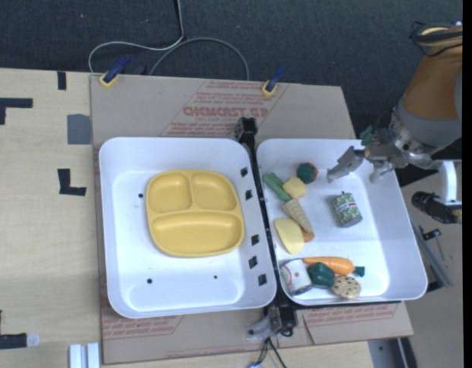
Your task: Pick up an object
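End effector [360,167] hovers over right bin's [397,228] upper right, fingers spread open, holding nothing. Arm [431,90] reaches in from right, wrist angled down-left. Green can [347,209] just below, apart. Yellow divided plate [195,211] in left bin [121,282].

arm [434,75] cut off at right edge, small items by the carrot [330,265] too small to identify

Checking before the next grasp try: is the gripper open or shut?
Open. The gripper hovers over the right bin, its two fingers spread apart with nothing between them.
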